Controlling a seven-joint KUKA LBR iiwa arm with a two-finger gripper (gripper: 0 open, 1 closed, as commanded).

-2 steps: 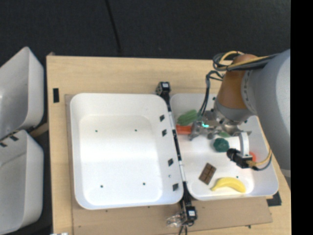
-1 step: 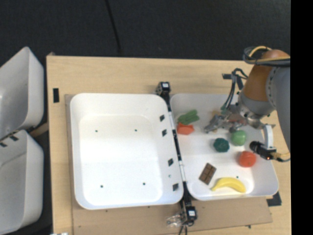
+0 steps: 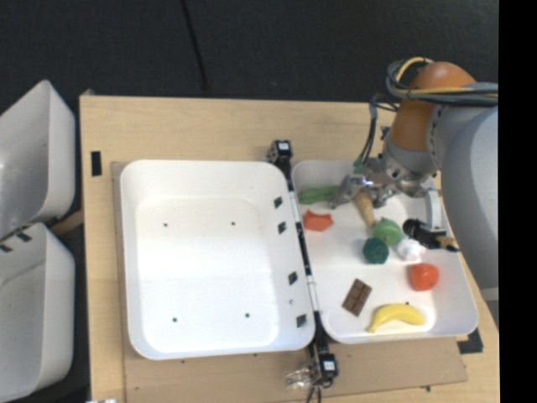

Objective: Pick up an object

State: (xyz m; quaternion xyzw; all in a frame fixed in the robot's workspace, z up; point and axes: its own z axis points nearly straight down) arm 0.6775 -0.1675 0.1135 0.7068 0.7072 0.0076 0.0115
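The jaws (image 3: 362,186), whose state cannot be told, sit low over the far end of the right bin (image 3: 453,305), with a green piece (image 3: 317,195) just to their left, a tan stick (image 3: 366,209) directly beneath them, and a yellow banana (image 3: 398,316) well apart near the bin's front edge.

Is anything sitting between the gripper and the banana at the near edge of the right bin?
Yes. The gripper is at the bin's far end; the dark green ball and brown chocolate bar lie roughly between it and the banana.
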